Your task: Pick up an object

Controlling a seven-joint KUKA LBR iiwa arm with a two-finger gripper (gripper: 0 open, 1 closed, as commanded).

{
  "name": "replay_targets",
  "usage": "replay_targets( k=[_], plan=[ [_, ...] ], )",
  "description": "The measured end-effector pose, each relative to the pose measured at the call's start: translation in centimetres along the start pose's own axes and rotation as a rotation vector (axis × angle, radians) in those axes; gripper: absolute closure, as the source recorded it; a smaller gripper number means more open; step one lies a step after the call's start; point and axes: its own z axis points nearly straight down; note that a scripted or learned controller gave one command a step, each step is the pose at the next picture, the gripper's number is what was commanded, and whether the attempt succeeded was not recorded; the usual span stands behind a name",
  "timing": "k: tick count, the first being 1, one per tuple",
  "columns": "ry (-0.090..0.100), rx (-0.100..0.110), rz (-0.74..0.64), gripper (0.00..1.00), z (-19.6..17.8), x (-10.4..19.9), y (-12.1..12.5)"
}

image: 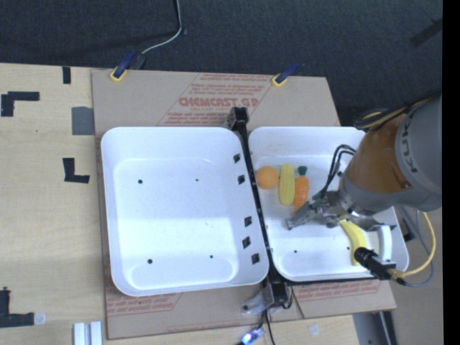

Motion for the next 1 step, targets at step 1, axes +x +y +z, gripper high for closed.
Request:
replay_targets(
  k=[1],
  plan=[
    [0.002, 0.002, 0.001, 0.00, 0.03, -0.77, 3.36]
  ],
)
